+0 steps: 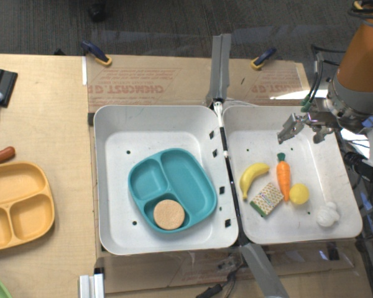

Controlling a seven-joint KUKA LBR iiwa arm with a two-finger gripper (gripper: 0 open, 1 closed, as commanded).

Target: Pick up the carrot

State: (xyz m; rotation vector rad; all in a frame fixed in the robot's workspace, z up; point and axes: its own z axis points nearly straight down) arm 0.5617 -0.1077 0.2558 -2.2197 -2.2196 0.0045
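The carrot (283, 177) is orange with a green top and lies lengthwise in the right bin (255, 126), its green end pointing to the back. My gripper (303, 130) hangs over the back right part of that bin, up and to the right of the carrot and apart from it. Its two fingers are spread, with nothing between them.
Around the carrot lie a banana (253, 177), a patterned packet (266, 198), a lemon (298, 194) and a white ball (327, 214). The left bin (112, 129) holds a teal divided plate (174, 188) with a round cracker (168, 214). An orange tray (15, 207) sits on the bench at left.
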